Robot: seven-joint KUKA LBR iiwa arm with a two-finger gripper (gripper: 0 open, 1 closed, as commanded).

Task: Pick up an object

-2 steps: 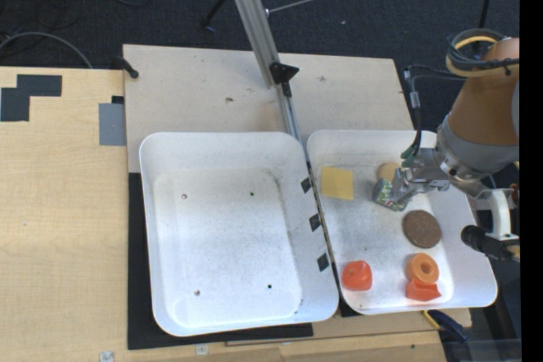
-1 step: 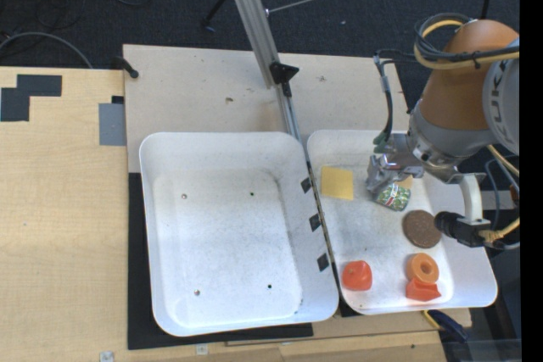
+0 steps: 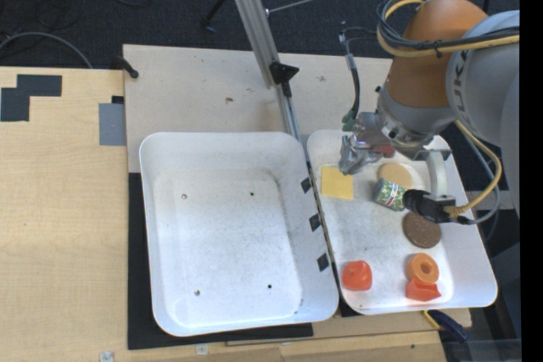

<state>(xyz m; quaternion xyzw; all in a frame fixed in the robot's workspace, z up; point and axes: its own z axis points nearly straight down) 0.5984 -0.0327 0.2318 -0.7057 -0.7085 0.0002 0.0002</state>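
Tool (image 3: 355,150) sits low over the far left corner of the right bin (image 3: 475,288), close to the wall shared with the left bin (image 3: 221,233); whether it is open or closed cannot be told, and nothing is seen in its grasp. A yellow square piece (image 3: 337,183) lies just beside it, on the near side. Further right are a pale round piece (image 3: 395,174), a green-patterned item (image 3: 390,196) and a brown disc (image 3: 421,230). Along the near edge stand a red cup-shaped object (image 3: 356,275) and an orange object (image 3: 422,275), well apart from the tool, with bare floor between. Both bins rest on the tabletop (image 3: 195,89).
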